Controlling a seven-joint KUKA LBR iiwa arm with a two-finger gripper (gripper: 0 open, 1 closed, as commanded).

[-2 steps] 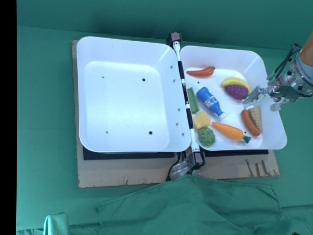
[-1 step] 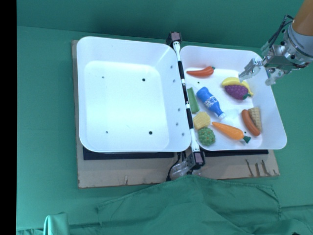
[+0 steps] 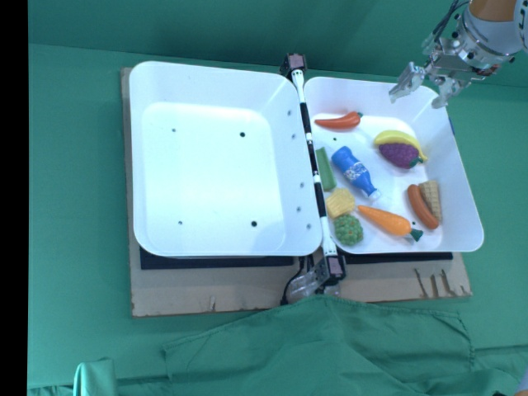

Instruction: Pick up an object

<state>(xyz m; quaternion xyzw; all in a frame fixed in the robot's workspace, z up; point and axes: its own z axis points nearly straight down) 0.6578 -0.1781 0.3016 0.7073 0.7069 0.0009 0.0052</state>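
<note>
The hand (image 3: 422, 88), fingers apart and holding nothing, hovers over the far-right corner of the right-hand shallow white plastic bin (image 3: 462, 213); I judge it approaching, needing descent onto the purple toy grape bunch (image 3: 401, 153) nearest that corner.

Arm (image 3: 495, 7) cut off at top-right edge; hot dog (image 3: 422, 205) perhaps partly overlapped.

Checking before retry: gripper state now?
Gripper: open, fingers spread, holding nothing, above the right bin's far corner.
</note>
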